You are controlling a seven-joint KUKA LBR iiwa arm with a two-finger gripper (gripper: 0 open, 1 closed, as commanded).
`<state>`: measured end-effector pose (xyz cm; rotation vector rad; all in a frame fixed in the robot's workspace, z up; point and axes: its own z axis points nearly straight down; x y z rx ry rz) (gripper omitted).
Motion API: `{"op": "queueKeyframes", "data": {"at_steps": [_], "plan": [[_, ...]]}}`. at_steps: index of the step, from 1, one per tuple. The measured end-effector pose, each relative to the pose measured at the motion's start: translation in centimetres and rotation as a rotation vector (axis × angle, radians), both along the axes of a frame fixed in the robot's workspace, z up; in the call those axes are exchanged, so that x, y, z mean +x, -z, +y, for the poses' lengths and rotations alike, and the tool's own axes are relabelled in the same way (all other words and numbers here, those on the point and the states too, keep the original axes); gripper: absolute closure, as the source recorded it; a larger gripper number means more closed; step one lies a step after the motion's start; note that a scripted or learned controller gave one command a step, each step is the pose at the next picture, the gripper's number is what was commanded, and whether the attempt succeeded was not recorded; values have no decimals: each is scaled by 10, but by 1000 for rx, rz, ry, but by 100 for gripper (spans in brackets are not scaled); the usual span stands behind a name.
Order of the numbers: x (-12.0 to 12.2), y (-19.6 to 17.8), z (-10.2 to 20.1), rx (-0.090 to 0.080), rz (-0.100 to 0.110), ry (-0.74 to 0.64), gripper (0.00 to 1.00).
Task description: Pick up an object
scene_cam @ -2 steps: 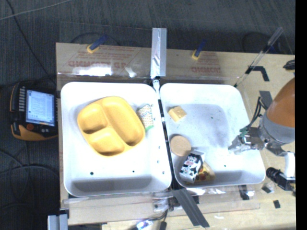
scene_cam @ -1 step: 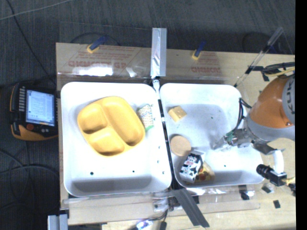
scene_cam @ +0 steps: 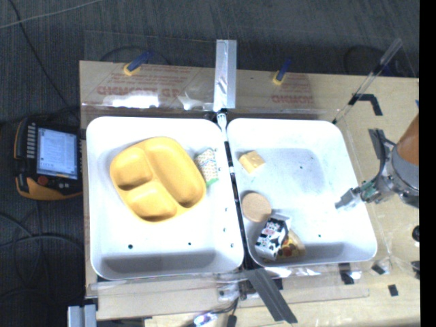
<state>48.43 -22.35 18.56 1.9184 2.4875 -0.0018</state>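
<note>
A dark grey carpeted floor [scene_cam: 286, 12] surrounds a pale wooden counter [scene_cam: 388, 94]. Thin cables [scene_cam: 41, 16] trail across the carpet at far upper left. A handheld control pendant [scene_cam: 48, 159] with a lit screen lies on the floor beside the counter's left edge. Light is even and soft, with faint shadows.

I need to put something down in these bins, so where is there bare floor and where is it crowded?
Right bin: bare middle and right, between the yellow block and the gripper at the right wall. Crowded along its left wall: the block, a tan disc, a black-and-white packet. Left bin: bare strip along the near wall, below the yellow divided plate; a small packet fills the plate's right.
</note>
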Motion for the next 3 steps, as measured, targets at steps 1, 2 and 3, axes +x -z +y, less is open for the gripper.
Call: {"op": "queueKeyframes", "data": {"at_steps": [1, 2, 3], "plan": [[1, -66, 0, -2, -2, -197, 100], [1, -65, 88, 1, -1, -456, 100], [1, -59, 164, 1, 0, -619, 100]]}}
